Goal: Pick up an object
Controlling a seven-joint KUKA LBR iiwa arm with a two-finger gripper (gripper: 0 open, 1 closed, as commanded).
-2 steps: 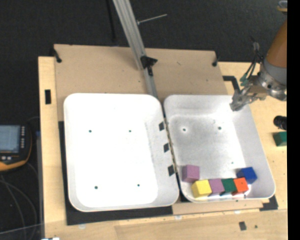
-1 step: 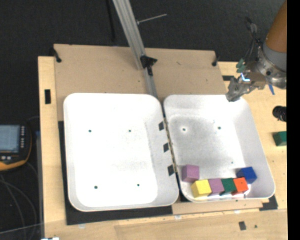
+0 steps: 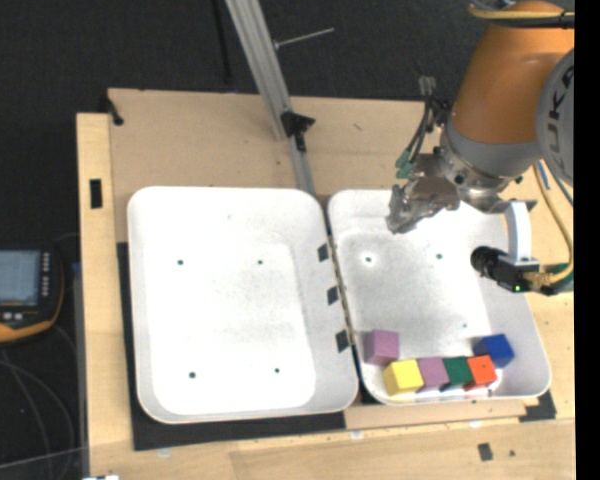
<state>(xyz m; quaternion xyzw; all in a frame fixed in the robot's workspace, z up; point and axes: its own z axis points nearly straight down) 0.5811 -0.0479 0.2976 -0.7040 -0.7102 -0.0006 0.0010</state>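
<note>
The gripper (image 3: 408,211) hangs over the far end of the right bin (image 3: 425,268), and whether it is wide or narrow can't be told from this angle; nothing shows in its grasp. The targets sit well apart from it, along the near edge: a purple block (image 3: 381,345), then a row of yellow block (image 3: 403,376), a second purple one (image 3: 433,371), green block (image 3: 457,371), orange block (image 3: 481,370) and blue block (image 3: 496,348). Nothing picked yet: the reach, grasp and lift all remain.

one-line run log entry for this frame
pincer: over right bin, far end | held: nothing seen | blocks: near edge of bin | pick: not done
</note>
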